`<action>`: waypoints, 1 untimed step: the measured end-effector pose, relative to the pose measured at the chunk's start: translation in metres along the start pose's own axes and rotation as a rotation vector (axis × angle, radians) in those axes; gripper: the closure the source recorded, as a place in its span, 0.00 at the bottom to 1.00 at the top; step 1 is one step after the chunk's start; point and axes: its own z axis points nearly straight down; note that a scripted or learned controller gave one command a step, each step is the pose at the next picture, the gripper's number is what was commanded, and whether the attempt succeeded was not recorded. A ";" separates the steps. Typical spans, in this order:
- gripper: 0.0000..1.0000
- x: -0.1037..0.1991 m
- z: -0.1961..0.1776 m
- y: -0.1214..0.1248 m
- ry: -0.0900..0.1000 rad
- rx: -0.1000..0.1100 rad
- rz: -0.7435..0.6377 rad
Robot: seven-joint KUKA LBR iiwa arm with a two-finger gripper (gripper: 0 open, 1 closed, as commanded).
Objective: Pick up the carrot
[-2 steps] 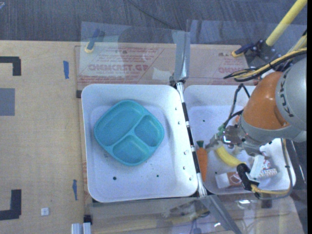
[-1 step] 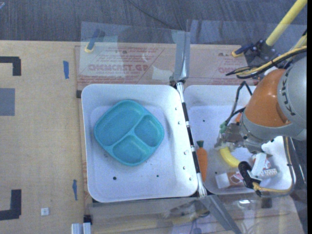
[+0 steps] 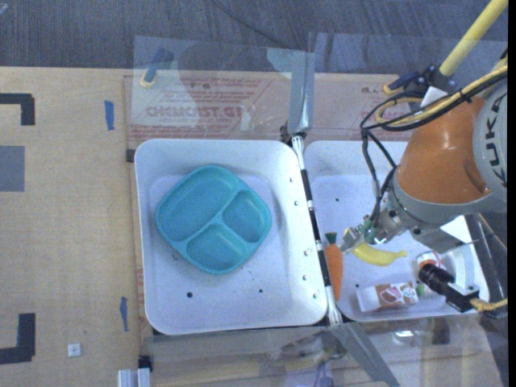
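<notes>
Pale wooden bench [image 3: 64, 216] runs across the view, with grey carpet [image 3: 242, 6] beyond its far edge, black corner marks [image 3: 24, 107] and a strip of blue tape [image 3: 109, 115] on its left part. Two shallow white bins sit side by side on it, the left bin [image 3: 153, 297] and the right bin [image 3: 339, 176], meeting along a narrow seam.

The grey arm with its orange band [image 3: 443, 160] reaches in from the right and hangs over the right bin. Its fingers [image 3: 352, 238] point down and to the left, low over the bin's left half. From this angle it cannot be told whether they are spread or pressed together.

The carrot [image 3: 334, 271] lies just below and slightly left of the fingers, lengthwise along the seam wall, thick end nearest them. That end is very close to the fingertips; contact cannot be judged. A small yellow banana [image 3: 379, 255] lies just right of the fingers and a little below them, near the carrot but apart from it. Further below and to the right, near the bin's front wall, lies a white packet [image 3: 387, 296] with a red picture. Well left of the fingers, across the seam, a teal divided plate [image 3: 214, 216] rests flat in the left bin.
</notes>
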 end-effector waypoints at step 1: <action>1.00 0.046 0.000 0.005 0.004 0.004 -0.229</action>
